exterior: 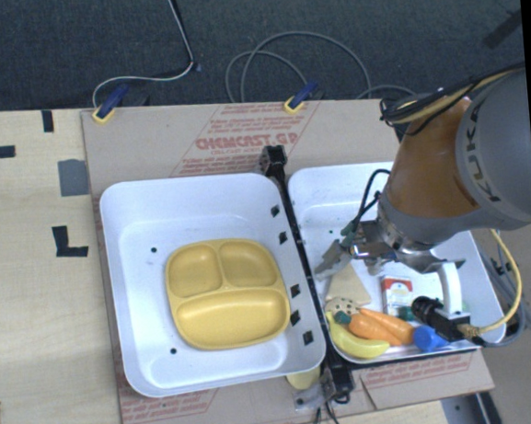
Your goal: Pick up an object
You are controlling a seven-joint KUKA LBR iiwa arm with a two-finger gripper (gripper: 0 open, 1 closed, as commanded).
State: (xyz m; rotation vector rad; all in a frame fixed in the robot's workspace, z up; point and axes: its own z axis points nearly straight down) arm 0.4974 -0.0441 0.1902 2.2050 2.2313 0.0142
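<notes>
Objects for picking sit in the right bin [305, 194], bunched at its near edge: a banana [358, 344] along the near-left corner, an orange carrot [382, 324] lying on/just behind it, a blue piece [428, 338] beside the carrot's right end, a tan wedge [348, 289] just behind the carrot, and a white card w/ red print [397, 294] toward the bin's middle. The tool [354, 252] hangs over the right bin's centre-left, above the wedge — whether it is spread or pressed together can't be told, and nothing visibly sits in it. The arm [446, 167], grey w/ orange band, covers the bin's far-right part. The left bin [118, 219] holds a yellow divided plate [226, 291] at its middle — well apart from the tool.
</notes>
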